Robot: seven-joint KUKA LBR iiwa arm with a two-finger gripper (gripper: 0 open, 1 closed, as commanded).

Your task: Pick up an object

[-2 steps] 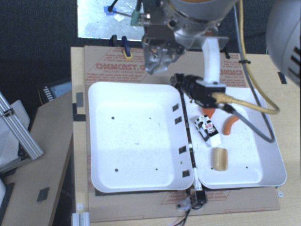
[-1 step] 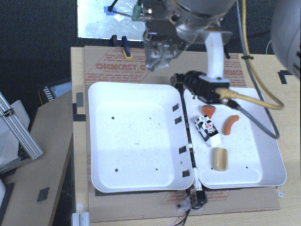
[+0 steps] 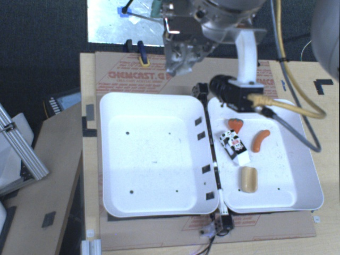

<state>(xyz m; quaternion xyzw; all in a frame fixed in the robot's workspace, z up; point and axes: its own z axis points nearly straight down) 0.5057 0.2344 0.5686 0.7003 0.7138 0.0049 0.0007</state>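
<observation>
Several small things lie in the right bin (image 3: 289, 182). A red-orange piece (image 3: 235, 125) sits near its back left. Just in front of it lies a black-and-white cow-patterned block (image 3: 232, 143). An orange sausage shape (image 3: 260, 140) lies to the right of the block. A tan cylinder (image 3: 248, 179) rests nearer the front. My gripper (image 3: 178, 67) hangs high above the bench, over the cardboard behind the left bin's back right corner, well away from all of these things.
The left bin (image 3: 154, 158) lies beside the right one, with a row of black clips (image 3: 206, 145) along the seam between them. A blue and yellow clamp (image 3: 142, 53) sits on the cardboard's back edge. A yellow cable (image 3: 297, 108) crosses above the right bin's back.
</observation>
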